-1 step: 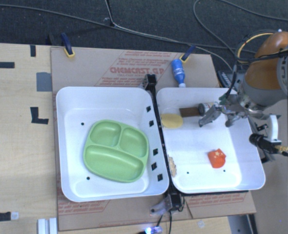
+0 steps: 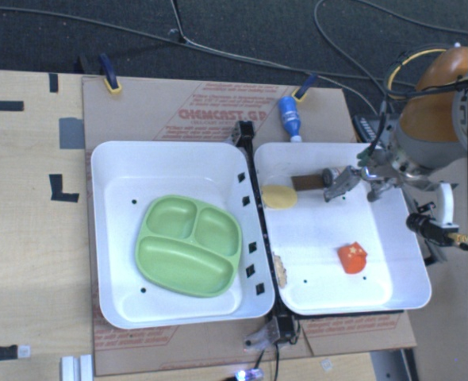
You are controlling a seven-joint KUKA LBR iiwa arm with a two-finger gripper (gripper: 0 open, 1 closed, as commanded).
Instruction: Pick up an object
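Camera view: small orange-red lumpy object (image 2: pixel 352 257)

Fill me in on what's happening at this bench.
A grey robot arm reaches in over the right bin, its gripper hanging by a brown-handled brush with a yellow head. An orange-red object lies nearer the front. Nothing shows between its fingers. The left bin holds a green divided plate.

A green divided plastic plate (image 2: pixel 189 245) lies in the left shallow white bin (image 2: pixel 107 213). A blue-and-white bottle (image 2: pixel 290 117) rests on the brown cardboard sheet (image 2: pixel 210 109) behind the bins.
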